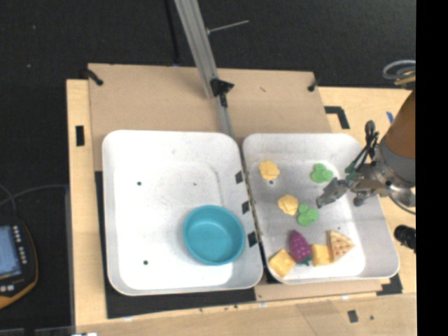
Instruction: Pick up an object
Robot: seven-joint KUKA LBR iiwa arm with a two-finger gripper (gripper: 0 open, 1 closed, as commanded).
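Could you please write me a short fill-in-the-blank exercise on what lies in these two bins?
1. The blue bowl sits in the ____ bin.
2. The grape bunch in the right bin is coloured ____.
3. The pizza slice lies near the front ____ corner of its bin.
4. The gripper reaches in beside the ____ toy at the back.

Missing words: left; purple; right; green
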